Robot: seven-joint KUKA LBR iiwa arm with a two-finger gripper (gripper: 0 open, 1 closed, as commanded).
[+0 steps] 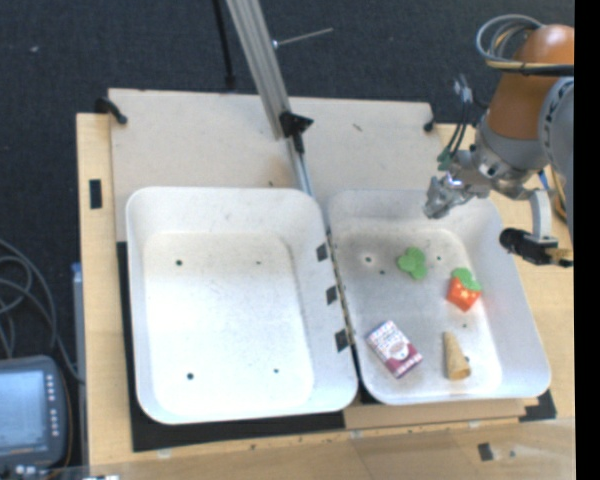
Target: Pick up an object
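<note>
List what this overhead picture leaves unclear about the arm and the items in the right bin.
- Claw: too small and blurred to tell whether it is open or shut.
- Pink carton: print too small to read.
- Arm: cut off by the right edge.

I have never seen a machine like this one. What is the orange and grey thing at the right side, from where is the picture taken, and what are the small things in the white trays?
The orange and grey thing is a robot arm. It reaches in from the right, and at its end is a small gripper with two fingers, used for picking things up. The picture comes from one fixed camera above the bench, looking down at a slant.

On the wooden bench stand two shallow white bins side by side. The right bin holds four small things: a green piece, a red and green toy like a strawberry, a pink box and a tan cone-like piece. The gripper hangs over the far edge of the right bin, apart from all four. I see nothing held in it.
</note>
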